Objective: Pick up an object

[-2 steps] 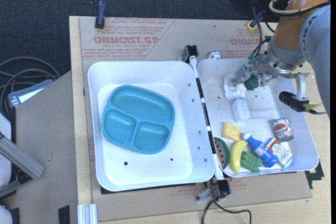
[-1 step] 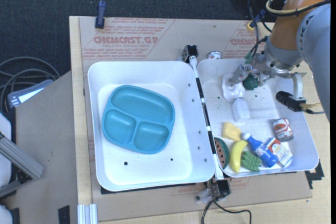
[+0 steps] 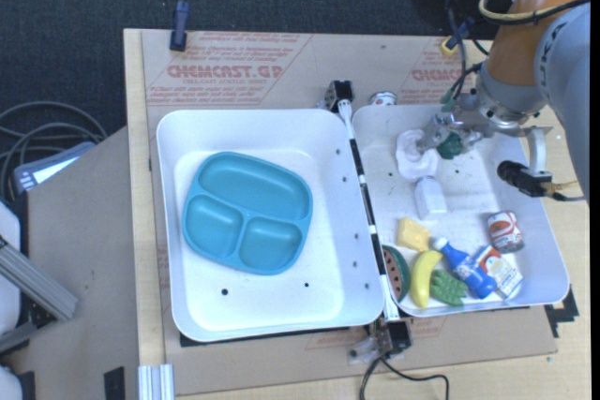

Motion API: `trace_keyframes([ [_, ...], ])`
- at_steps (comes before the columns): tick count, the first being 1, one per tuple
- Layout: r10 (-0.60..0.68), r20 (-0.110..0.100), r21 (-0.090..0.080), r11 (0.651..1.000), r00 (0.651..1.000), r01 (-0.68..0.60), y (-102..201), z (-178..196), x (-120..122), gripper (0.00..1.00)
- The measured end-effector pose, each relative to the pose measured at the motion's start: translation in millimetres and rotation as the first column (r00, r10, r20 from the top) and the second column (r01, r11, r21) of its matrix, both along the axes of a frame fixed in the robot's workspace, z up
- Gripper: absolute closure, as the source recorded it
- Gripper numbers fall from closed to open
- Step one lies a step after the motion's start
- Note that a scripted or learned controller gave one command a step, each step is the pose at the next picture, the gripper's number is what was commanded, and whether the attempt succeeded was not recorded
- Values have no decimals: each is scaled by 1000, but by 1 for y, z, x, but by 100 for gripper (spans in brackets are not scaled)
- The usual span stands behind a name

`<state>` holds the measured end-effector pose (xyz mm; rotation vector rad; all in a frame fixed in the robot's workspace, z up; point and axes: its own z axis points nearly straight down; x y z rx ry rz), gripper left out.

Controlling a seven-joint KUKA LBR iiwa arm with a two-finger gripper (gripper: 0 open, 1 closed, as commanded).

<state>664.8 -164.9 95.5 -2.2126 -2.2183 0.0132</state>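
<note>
Arm: the grey arm with its orange band (image 3: 525, 9) is reaching in from the right and hanging over the far end of the right bin (image 3: 553, 244).
Gripper: the gripper (image 3: 452, 138) is sitting low at the far left part of that bin, just beside a white object (image 3: 412, 155). From this slanted view I cannot tell how the gripper is set, or whether anything is caught in it.
Nearest candidates: the white object is lying under and to the left of the gripper; a small white block (image 3: 430, 198) is resting a little nearer the camera, apart from it.
Other objects: a yellow wedge (image 3: 412, 233), a watermelon slice (image 3: 397, 271), a banana (image 3: 425, 277), a green toy (image 3: 449, 288), a blue and white bottle (image 3: 463, 266), a small can (image 3: 503, 230) and a carton (image 3: 503, 275) are crowding the near end of the right bin.
Left bin: the left bin (image 3: 187, 140) is holding a blue divided plate (image 3: 247, 212), well apart from the gripper.
Step in hand: judging by the pose, the arm is lining up on the white object.
Doing it well: it should be centring over the object's narrowest part, dropping straight, closing fully before lifting, and keeping clear of the bin wall.
Risk: the white object looks smooth and rounded, so it may be slipping out sideways.
</note>
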Motion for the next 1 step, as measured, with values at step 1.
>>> trace_keyframes([
  [1, -1, 13, 1, 1000, 1000, 1, 76, 90, -25, 100],
])
